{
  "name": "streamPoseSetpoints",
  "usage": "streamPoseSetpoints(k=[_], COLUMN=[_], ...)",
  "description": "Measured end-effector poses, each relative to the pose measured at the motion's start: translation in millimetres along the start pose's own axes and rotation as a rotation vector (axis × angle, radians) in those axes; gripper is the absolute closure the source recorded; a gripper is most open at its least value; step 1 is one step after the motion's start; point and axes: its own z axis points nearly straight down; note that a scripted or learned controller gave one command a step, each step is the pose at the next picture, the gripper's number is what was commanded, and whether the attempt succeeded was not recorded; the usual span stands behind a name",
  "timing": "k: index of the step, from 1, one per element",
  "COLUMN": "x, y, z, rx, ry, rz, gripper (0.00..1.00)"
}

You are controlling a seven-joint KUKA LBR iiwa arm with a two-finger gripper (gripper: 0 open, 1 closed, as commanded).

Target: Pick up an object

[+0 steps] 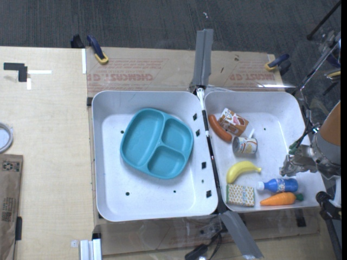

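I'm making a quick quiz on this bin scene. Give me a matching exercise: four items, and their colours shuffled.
Items:
1. divided plate
2. banana
3. carrot
4. sausage

Colours:
A. orange
B. red-brown
C. teal blue
D. yellow

Pairs: 1-C, 2-D, 3-A, 4-B

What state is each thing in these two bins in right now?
Blue plate: lying flat in the left bin.
Hot dog: lying flat.
Can: on its side.
Banana: lying flat.
Bottle: on its side.
Carrot: lying flat.
Gripper: above the bottle, holding nothing.
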Motion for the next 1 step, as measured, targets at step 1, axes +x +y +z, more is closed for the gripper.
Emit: streamPoseSetpoints(k=[1], x=[0.0], y=[0.0], z=[0.0], rx=[0.0], ry=[0.0], rz=[0.0], gripper=[0.0])
